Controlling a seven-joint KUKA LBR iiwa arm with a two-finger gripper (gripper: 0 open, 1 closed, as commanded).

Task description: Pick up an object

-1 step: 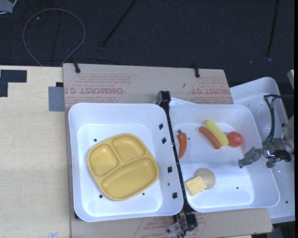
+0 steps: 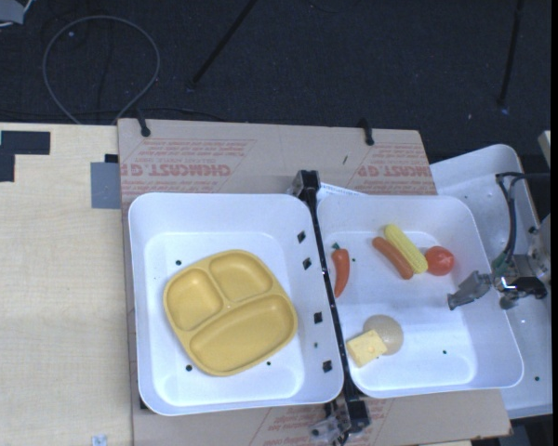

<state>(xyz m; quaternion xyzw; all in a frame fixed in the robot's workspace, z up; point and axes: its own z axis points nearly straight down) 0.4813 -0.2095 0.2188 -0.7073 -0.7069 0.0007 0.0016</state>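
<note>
The right bin [image 2: 451, 374] holds several toy foods. An orange-red pepper [image 2: 340, 269] lies by the divider. A sausage [image 2: 392, 256] and a yellow corn cob [image 2: 405, 243] lie side by side, with a red tomato [image 2: 438, 260] just right of them. Near the front, a yellow cheese block [image 2: 365, 347] leans against a beige round piece [image 2: 386, 331]. My gripper [image 2: 477, 291] hangs low over the bin's right side, just below and right of the tomato, and I see nothing held in it.
The left bin [image 2: 153, 226] holds a yellow divided plate [image 2: 230, 310]. A black divider [image 2: 318, 277] runs between the bins. Cardboard lies under both bins, and a white surface [image 2: 474, 165] sits at the right, behind the arm.
</note>
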